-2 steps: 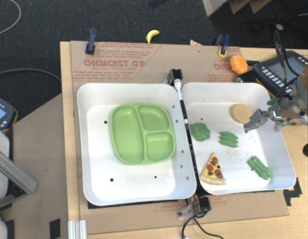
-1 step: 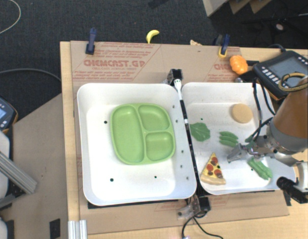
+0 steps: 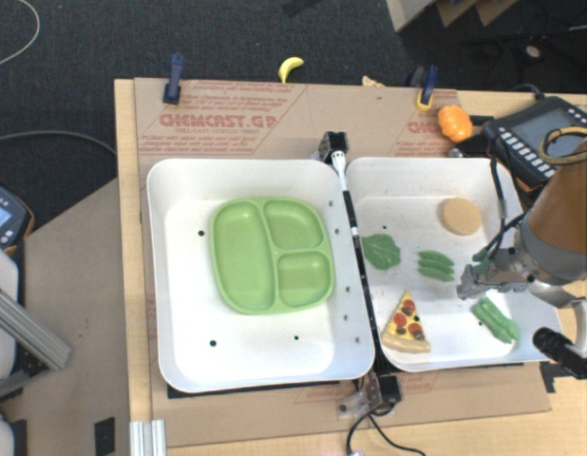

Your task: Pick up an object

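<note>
Right bin [image 3: 436, 357], near edge: a pizza slice [image 3: 406, 323] lies flat by the near left corner. It looks like light, rigid toy plastic with a wide flat face; grip it across the narrow tip end, as the crust end is probably too broad.

Toward the near right corner lies a green pod-shaped piece [image 3: 496, 319], slim and elongated. It is probably light and smooth-skinned, so it may slip; grip it across its short axis at mid-length.

The gripper [image 3: 485, 279] hangs just above and beside this pod, near the right wall. Whether it is spread or pressed together cannot be told, and nothing is seen between its tips.

Mid-bin: a second green pod [image 3: 435, 264] and a leafy green piece [image 3: 380, 251], the latter flat and awkward to pinch.

Far right: a tan round disc [image 3: 461, 216], low-profile.

Left bin [image 3: 179, 255]: a green divided plate [image 3: 272, 254] sits centrally.
</note>
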### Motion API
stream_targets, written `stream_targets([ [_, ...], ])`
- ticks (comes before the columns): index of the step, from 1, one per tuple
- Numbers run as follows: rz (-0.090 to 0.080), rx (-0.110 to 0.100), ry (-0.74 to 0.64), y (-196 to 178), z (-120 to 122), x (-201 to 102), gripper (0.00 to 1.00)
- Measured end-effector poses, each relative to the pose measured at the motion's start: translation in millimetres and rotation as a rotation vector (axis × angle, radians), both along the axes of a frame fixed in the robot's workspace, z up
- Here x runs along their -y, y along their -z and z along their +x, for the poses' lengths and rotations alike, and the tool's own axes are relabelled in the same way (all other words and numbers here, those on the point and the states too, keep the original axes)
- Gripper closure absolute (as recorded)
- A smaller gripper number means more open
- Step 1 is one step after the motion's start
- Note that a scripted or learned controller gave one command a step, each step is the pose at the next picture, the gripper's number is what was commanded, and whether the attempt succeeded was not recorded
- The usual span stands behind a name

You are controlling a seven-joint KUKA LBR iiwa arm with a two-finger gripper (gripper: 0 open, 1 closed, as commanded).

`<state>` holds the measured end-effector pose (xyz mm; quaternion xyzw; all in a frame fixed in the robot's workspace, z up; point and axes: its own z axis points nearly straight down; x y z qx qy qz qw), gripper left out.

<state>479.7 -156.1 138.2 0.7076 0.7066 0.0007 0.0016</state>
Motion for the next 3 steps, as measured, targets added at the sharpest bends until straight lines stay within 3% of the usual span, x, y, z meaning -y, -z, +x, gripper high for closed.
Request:
stream_targets([
  [1,0.002,0.001,-0.007,-49,4,-81,1.00],
  [2,0.004,-0.003,-0.013,-46,-1,-202,1.00],
  [3,0.004,0.011,-0.007,-197,1,-217,1.00],
])
